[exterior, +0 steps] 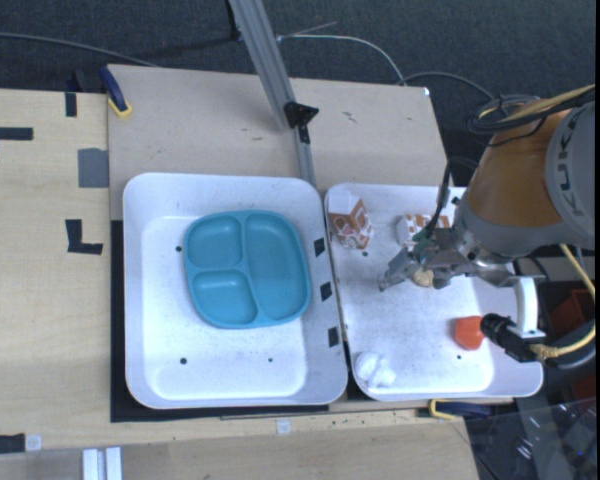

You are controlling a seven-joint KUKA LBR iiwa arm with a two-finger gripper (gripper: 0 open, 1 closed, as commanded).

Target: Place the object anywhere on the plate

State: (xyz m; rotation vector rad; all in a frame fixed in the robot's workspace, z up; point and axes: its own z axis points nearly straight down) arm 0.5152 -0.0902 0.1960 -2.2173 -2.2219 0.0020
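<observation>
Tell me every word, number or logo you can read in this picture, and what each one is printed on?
"KU": large dark letters on the grey arm at the right edge, cut off by the frame.
Brown-and-white patterned object in the right bin: markings too small and blurred to read.
Blue plate, orange object, white object: no text that I can see.

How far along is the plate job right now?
Nothing looks placed yet: the blue three-compartment plate in the left bin holds no object. In hand: the end effector hangs over the right white bin, near a small tan object. Left: grasp an object and carry it to the plate.
</observation>
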